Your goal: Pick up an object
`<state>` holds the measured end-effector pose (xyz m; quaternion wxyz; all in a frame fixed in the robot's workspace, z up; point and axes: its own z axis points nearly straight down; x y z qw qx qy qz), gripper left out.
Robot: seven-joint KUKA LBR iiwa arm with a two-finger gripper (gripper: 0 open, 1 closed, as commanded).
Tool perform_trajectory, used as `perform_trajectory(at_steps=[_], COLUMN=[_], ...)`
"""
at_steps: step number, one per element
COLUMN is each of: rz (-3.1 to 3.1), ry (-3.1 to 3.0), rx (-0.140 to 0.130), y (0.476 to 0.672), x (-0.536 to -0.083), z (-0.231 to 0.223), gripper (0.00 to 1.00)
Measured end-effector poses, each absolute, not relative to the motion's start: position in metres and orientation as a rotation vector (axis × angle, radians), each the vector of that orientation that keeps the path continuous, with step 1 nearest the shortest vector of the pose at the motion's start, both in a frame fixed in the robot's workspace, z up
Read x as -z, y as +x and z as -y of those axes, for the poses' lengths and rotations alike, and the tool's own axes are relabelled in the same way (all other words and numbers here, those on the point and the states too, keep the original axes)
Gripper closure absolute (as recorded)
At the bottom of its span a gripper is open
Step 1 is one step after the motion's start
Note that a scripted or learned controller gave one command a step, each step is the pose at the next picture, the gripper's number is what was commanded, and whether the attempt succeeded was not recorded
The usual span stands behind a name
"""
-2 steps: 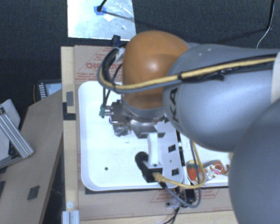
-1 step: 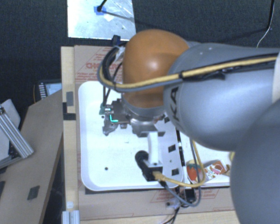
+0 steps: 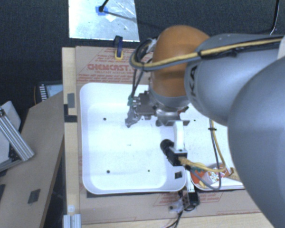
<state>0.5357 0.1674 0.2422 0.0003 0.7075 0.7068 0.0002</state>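
gripper (image 3: 131, 118) hangs over the left bin (image 3: 92, 127); grip state cannot be told. orange item (image 3: 206, 177) at 4 o'clock, possibly light; grasp its edge.

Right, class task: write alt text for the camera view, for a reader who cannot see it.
A grey robot arm with an orange band reaches in from the right, its hand hanging low over the left white bin. Yellow and black cables trail from the wrist toward the bins' near edge, where a colourful object lies partly hidden.
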Motion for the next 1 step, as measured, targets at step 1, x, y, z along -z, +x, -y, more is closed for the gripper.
perform_trajectory(at_steps=[1], rz=[-2.223], ry=[2.212], rx=[-0.015], y=[0.6283], x=[-0.1260], z=[-0.1877], gripper=[0.00])
